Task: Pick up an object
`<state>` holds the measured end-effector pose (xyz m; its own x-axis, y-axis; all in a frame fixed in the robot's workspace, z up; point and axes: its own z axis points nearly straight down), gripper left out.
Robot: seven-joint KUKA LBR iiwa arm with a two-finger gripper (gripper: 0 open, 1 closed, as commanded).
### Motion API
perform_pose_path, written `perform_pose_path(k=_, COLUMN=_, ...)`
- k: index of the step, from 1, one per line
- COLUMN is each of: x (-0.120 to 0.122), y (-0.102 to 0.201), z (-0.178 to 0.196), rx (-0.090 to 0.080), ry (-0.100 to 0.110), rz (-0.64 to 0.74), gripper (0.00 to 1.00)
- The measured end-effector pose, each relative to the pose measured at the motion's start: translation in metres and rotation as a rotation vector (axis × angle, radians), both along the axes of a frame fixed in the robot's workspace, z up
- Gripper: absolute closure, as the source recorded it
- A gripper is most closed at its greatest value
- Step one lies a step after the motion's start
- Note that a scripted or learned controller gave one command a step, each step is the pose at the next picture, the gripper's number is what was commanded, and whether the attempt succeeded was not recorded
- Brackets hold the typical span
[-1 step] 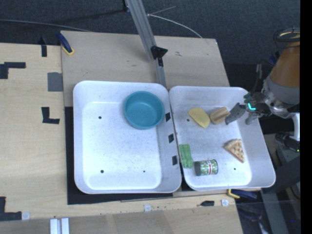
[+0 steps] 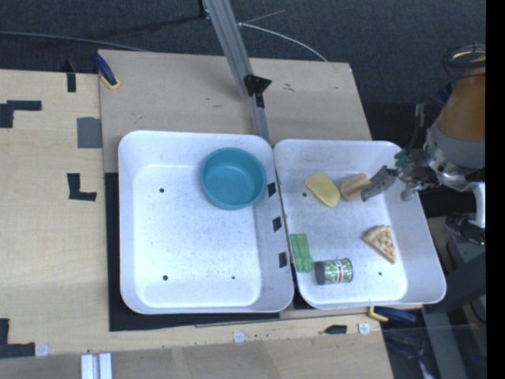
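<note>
Tan wooden bench point(image 2: 181, 93), marked with several black tape pieces at the left. No readable writing anywhere on it.

Two shallow white bins, side by side and touching along the middle: left bin point(image 2: 126, 212) and right bin point(image 2: 418, 267). Plain white, speckled, no labels.

One grey arm point(image 2: 461, 125) with an orange band, reaching in from the right over the right bin's far right rim.

One slanted metal pole point(image 2: 229, 38), running down from the top edge to the junction of the two bins.

One blue bowl point(image 2: 232, 178), upright, in the far right corner of the left bin. Sole item in that bin.

One gripper point(image 2: 379, 184), dark, low over the right bin's far part, just beside the tan chunk. Spread or pressed together: cannot tell. Nothing seen pinched in it.

Five small items in the right bin:
- One yellow rounded piece point(image 2: 322, 189), far left part, just beside the tan chunk.
- One pizza-like wedge point(image 2: 381, 243), orange and tan, right side, well apart from the gripper.
- One tan chunk point(image 2: 353, 185), between the yellow piece and the gripper.
- One small can point(image 2: 334, 272), lying on its side near the front, with a red, white and green label; lettering too small to read.
- One green strip point(image 2: 301, 252), flat by the left wall, just beside the can.

Two blue-and-yellow clamps: far clamp point(image 2: 106, 71) and near clamp point(image 2: 390, 314).
</note>
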<state>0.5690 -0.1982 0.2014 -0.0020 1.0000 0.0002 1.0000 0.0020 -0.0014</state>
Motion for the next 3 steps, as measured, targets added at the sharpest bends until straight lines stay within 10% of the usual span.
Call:
perform_pose_path(k=2, x=-0.006, y=0.011, z=-0.108, rx=0.001, ry=0.006, rz=-0.001, gripper=0.00)
perform_pose_path(k=3, x=-0.005, y=0.012, z=-0.095, rx=0.000, ry=0.002, rz=0.001, gripper=1.00)
